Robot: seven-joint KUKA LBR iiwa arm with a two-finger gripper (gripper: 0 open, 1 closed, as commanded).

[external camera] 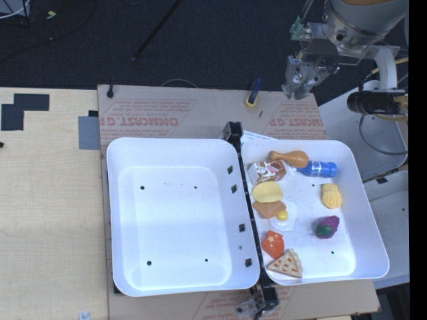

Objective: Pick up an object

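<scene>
Nearest the lens, the left bin [173, 272] is seen with only bare white floor, so nothing is to be picked there. Beside it, the right bin [363, 199] carries all the candidates, and the choice is to be made among them. Largest of these, the drumstick [290, 158] lies near the far wall, just beside the blue bottle [319, 169]. A yellow chip [267, 192] rests against a brown piece [269, 209] close to the divider, where a clean approach is judged harder. The pizza slice [285, 264] and the red piece [272, 244] are crowded at the near corner. Better odds are offered by the corn cob [331, 195] and the purple fruit [327, 227], each lying well apart from its neighbours. Up at the far right, the gripper [298, 87] is held high above the cardboard [200, 115], outside the bin and carrying nothing; whether its fingers are apart or together cannot be told at this angle. For a sound pick, the arm is best brought over one isolated item, centred, and lowered straight down before any closing is attempted.
</scene>
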